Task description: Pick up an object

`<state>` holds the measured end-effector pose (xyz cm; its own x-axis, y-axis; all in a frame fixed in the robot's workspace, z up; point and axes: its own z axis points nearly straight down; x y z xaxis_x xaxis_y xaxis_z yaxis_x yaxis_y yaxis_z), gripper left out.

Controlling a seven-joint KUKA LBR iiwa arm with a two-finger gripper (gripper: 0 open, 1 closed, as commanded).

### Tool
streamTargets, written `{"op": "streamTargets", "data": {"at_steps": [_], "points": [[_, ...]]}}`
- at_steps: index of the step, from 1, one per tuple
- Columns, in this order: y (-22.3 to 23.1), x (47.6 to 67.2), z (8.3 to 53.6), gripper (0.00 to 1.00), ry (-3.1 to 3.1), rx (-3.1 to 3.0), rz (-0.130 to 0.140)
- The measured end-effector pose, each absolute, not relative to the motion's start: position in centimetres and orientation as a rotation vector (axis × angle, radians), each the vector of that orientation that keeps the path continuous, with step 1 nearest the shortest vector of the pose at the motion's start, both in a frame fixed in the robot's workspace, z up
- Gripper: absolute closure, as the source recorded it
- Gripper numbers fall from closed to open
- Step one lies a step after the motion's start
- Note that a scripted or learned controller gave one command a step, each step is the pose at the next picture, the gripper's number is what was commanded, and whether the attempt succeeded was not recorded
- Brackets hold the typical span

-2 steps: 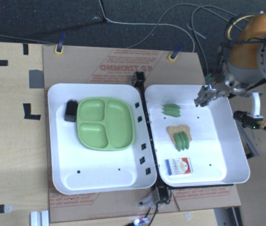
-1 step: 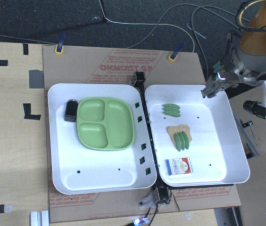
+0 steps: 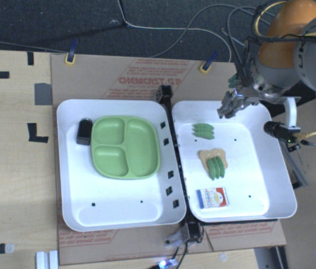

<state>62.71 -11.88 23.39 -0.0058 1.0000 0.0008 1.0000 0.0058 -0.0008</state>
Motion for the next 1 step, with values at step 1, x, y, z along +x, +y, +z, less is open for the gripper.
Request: {"op": "streamTargets", "data": {"at_steps": [1], "points": [[-6.95, 63.77, 22.76, 1.0, -2.227, -2.214, 0.0]]}}
